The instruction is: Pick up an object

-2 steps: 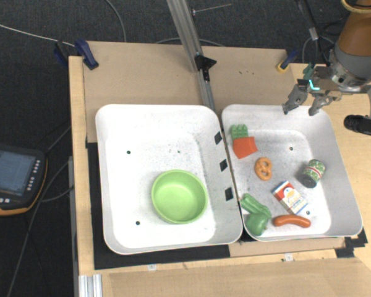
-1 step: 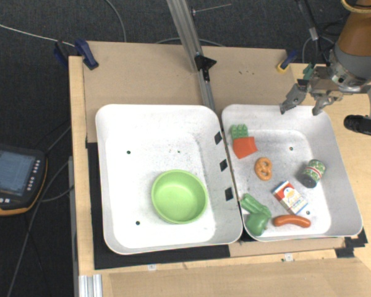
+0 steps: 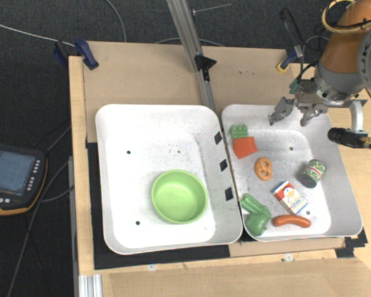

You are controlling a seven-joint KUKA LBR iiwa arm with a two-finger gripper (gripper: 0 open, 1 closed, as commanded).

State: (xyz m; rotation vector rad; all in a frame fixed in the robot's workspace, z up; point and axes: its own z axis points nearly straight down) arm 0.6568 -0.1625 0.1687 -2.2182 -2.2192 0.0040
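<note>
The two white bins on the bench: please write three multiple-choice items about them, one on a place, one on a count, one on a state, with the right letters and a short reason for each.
1. Where does the round light-green plastic bowl lie?
A. In the left white bin
B. In the right white bin
C. On the bare wood of the bench

2. How many objects lie in the right white bin?
A. Three
B. Five
C. Seven

3. How do the fingers of the tool stand?
A. Shut on the orange block
B. Spread apart, with nothing between them
C. Shut on the pretzel

Key: 1 A, the bowl sits in the near part of the left bin. 2 C, seven things lie there, from the green brick at the far left to the red sausage at the near edge. 3 B, the two fingers are apart over the far edge of the right bin.
</note>
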